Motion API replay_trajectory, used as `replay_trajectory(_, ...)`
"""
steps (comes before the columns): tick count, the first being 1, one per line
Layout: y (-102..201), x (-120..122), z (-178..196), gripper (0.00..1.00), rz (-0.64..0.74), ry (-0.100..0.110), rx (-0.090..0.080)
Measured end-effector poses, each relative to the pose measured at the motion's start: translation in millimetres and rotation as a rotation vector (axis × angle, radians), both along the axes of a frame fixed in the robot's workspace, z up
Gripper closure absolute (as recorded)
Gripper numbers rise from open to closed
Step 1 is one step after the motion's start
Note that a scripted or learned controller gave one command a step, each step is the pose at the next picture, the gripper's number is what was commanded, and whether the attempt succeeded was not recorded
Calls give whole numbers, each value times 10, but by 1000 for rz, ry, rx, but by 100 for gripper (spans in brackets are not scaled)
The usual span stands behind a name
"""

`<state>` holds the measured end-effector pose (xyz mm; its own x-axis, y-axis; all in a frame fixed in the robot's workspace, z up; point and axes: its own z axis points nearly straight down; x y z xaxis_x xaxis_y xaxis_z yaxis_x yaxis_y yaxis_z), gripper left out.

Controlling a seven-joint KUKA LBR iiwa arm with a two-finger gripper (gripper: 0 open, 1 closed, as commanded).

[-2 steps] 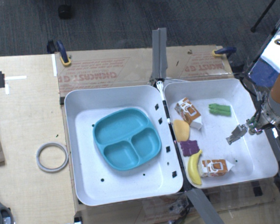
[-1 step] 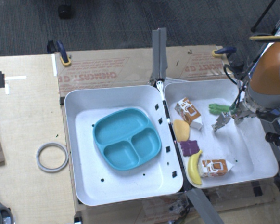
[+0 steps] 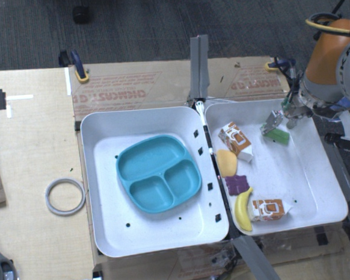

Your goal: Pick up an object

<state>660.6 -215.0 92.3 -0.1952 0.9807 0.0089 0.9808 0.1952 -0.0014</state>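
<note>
Green block at the gripper

Teal divided plate (image 3: 159,173) fills my left bin (image 3: 99,172). Right bin's (image 3: 323,179) left edge — cartons, banana (image 3: 243,210). Near its back-right corner, gripper (image 3: 275,126) touches a green block (image 3: 278,135) — grasped or not, I cannot tell.

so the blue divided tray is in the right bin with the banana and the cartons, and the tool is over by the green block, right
Not quite. The blue divided tray lies in the left bin, by itself. The banana and the cartons are in the right bin, and the tool is by the green block there, as the camera view shows.
</note>
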Motion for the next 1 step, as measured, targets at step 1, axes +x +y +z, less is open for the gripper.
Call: replay_trajectory(1,-67,-6,305,0,210,-8,-11)
